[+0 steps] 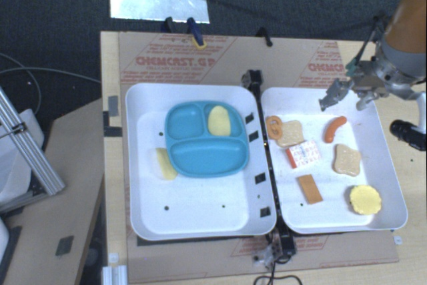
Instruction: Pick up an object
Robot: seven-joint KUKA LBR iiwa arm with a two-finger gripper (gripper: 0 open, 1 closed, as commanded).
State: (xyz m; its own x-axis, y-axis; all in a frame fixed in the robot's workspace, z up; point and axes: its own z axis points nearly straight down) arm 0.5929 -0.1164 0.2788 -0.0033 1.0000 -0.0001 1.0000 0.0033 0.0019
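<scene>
you're at the approach step: the fingers (347,93) hang spread and empty (my read), so next lower them onto the orange sausage (335,129) just below.

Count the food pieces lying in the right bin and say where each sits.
6. Pretzel and toast at the left wall, sausage upper middle, red-and-white packet centre, bread slice right, orange bar lower centre; the yellow round makes it 7.

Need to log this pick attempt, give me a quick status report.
Hand open, above right white bin, holding nothing. Small orange sausage-shaped piece lies just below it. Nothing in the way.
</scene>
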